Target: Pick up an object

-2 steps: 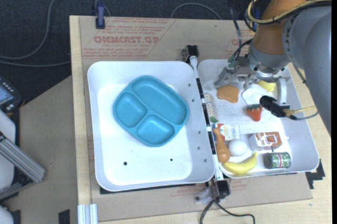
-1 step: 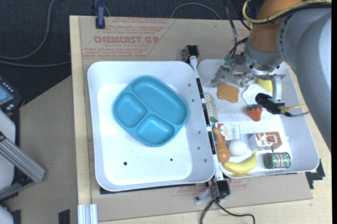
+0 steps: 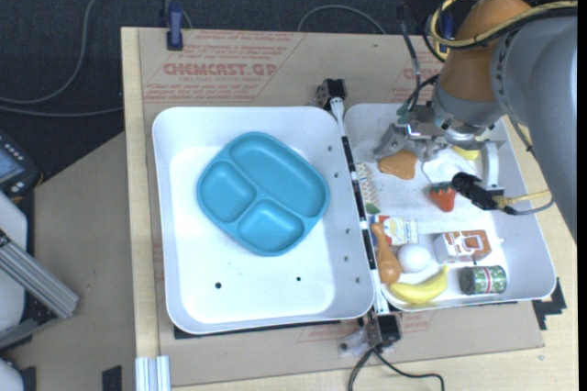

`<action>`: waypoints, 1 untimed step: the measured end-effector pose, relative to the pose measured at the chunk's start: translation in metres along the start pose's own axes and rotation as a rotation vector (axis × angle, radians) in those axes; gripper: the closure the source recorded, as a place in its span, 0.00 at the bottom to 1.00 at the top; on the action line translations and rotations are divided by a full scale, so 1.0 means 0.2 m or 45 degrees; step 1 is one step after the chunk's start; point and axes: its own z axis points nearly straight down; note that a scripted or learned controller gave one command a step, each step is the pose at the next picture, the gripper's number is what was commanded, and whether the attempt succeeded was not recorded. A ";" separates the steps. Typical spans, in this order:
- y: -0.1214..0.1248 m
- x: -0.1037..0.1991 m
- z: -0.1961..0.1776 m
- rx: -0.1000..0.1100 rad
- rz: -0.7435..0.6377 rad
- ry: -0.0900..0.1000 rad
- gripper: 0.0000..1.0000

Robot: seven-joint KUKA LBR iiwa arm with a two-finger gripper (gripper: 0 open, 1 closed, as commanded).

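A: Where is the tool (image 3: 410,134) located?

B: It is seen over the rear of the right bin (image 3: 537,244), below the grey arm with the orange band (image 3: 479,50). Its metal parts are positioned just above an orange-brown, rounded item (image 3: 399,164) resembling a piece of bread or pastry. Whether contact is made cannot be told.

A: Is the state of the tool visible?

B: No. Whether it is spread or pressed together cannot be told, and nothing is shown held by it.

A: What else is contained in the right bin?

B: A small red item (image 3: 444,197) is found just right of the orange-brown item, beside a black part of the arm. Nearer the front, a carton (image 3: 468,244) with a brown and white label is laid flat. A green-labelled can (image 3: 483,279) is laid on its side just in front of it. A yellow curved banana (image 3: 420,288) is placed at the front edge, with a smooth white ball (image 3: 415,258) touching it from behind. An orange carrot-shaped item (image 3: 386,256) is set along the left wall.

A: And the left bin (image 3: 183,270)?

B: A blue, glossy, rounded tray (image 3: 261,193) with three compartments is held in it. Both bins are shallow, white and carried on a light wooden surface (image 3: 229,59) with red printed lettering.
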 end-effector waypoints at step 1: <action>0.01 0.00 -0.06 -0.009 -0.001 -0.002 1.00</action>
